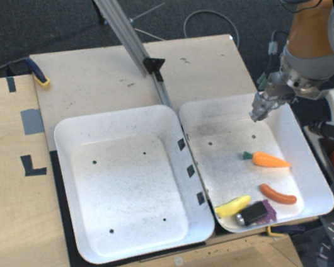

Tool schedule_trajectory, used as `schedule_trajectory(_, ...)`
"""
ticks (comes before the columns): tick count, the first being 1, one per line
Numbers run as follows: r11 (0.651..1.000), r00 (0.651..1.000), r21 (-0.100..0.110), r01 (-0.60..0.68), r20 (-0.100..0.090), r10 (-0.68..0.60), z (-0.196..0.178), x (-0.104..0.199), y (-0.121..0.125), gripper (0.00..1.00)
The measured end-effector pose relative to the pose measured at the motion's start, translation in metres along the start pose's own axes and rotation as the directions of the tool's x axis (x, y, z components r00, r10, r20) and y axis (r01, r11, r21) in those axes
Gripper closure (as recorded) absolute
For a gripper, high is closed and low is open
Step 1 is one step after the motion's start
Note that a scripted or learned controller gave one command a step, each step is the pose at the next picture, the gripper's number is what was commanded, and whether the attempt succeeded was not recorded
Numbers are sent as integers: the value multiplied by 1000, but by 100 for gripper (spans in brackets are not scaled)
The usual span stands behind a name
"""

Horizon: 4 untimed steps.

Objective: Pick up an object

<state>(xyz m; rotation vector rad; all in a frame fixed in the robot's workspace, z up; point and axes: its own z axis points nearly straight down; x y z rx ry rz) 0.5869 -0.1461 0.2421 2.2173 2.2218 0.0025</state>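
The right bin (217,127) holds several small objects near its front right. An orange carrot with a green top (267,159) lies mid-right. A red-orange sausage (278,194) lies below it. A yellow banana-like piece (232,206) rests at the front edge, beside a black block on a purple piece (256,213). My gripper (260,110) hangs over the bin's far right corner, well above and behind the carrot, with nothing seen in it.
The left bin (124,182) sits beside the right one. A slanted metal post (127,34) rises behind the bins. A blue and yellow clamp (38,72) sits at the bench's far left corner. Cables lie behind the right bin.
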Motion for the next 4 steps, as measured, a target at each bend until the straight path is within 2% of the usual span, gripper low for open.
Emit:
schedule_trajectory(1, 1000, 1000, 5, 4, -2, -4, 13, 48, 17, 100)
schedule_trajectory(4, 1000, 1000, 4, 5, -2, -5, 29, 216, 79, 100)
